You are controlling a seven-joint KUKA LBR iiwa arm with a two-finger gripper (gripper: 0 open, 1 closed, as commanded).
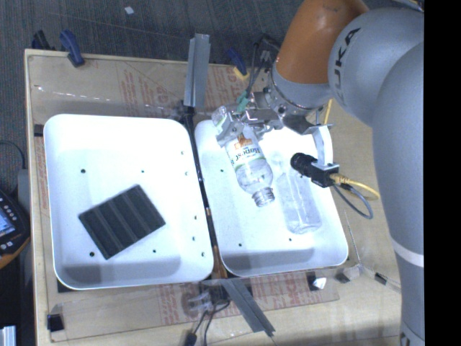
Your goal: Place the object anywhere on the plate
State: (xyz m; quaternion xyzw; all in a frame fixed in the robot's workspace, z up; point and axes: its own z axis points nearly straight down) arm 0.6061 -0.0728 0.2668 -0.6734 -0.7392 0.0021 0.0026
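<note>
The grey robot arm with the orange band [338, 27] reaches down over the right white bin [238, 254]. Its two-finger gripper [241, 121] sits near the back of that bin. A clear plastic bottle with a white and orange label [251, 164] is in the same bin. The top part of the bottle is right under the gripper, touching it, and the bottle slants down toward the front. I cannot tell if the bottle is really held. Beside the bottle lies a clear plastic cup [299, 204]. The dark ridged flat plate [121, 220] lies in the left white bin [65, 132], well apart from the bottle.
</note>
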